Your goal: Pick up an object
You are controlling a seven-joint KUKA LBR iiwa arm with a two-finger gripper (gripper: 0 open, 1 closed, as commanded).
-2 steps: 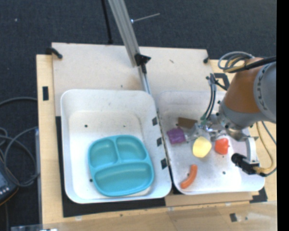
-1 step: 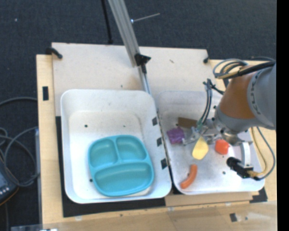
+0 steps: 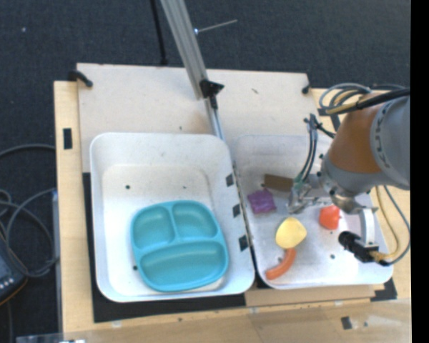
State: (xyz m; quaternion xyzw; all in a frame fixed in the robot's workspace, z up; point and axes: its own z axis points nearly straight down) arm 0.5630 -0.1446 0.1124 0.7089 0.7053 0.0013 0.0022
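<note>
Approach is the step in hand, as far as I can judge: the arm [image 3: 368,145] reaches in from the right and hangs low over the right bin [image 3: 272,148], with nothing lifted yet. Its gripper [image 3: 305,200] sits near the middle of that bin, among the loose things. Whether the fingers are apart or together I cannot tell; the wrist and cables crowd that spot, and no object shows between them.

Candidates for the pick all lie in the right bin. A purple block [image 3: 261,201] rests just left of the gripper, with a brown piece [image 3: 277,182] just above it. A yellow object [image 3: 290,232] lies below the gripper, touching or nearly touching an orange curved thing [image 3: 281,264] near the bin's front edge. A red object [image 3: 329,216] sits close under the wrist, to the gripper's right. The left bin [image 3: 164,152] holds a blue divided tray [image 3: 179,244], well apart from the arm.

Next, the move calls for settling on one target, probably the purple block or the yellow object since both are nearest, then centring above it and descending squarely. Clutter is tight, so a neighbour could be nudged.
</note>
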